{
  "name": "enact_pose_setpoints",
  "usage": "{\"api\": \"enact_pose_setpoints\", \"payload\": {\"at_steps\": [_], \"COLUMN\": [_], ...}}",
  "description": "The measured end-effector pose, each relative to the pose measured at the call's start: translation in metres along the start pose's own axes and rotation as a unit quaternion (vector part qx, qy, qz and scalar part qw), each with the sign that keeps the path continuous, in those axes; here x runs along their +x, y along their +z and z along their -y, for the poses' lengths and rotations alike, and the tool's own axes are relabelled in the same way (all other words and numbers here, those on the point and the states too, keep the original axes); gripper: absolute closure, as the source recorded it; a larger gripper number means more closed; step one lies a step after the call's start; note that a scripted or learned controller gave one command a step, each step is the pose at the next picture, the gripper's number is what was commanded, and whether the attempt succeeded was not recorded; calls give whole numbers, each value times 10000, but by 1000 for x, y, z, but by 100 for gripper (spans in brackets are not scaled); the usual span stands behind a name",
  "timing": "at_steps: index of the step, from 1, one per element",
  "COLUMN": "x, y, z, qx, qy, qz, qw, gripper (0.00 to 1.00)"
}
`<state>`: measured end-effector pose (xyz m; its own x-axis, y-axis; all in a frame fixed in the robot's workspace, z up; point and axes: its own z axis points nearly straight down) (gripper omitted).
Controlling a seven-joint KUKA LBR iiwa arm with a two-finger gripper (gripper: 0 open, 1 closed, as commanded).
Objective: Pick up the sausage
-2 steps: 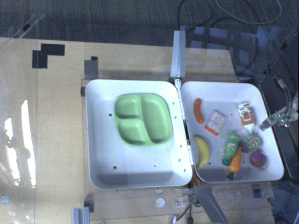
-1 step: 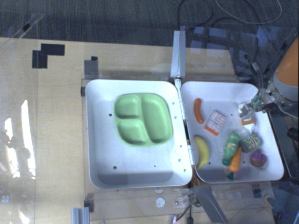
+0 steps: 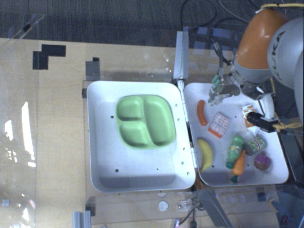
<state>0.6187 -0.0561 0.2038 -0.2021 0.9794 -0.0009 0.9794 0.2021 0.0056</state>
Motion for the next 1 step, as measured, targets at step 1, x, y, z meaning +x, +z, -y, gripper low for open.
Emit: {"api": "enact_pose_setpoints", "payload": {"at_steps": [1], "x": [52], "y": [19], "z": [59], "qx": [13], "qy": [202], "qz": [-4], "qw": [9998], "gripper": [100]}}
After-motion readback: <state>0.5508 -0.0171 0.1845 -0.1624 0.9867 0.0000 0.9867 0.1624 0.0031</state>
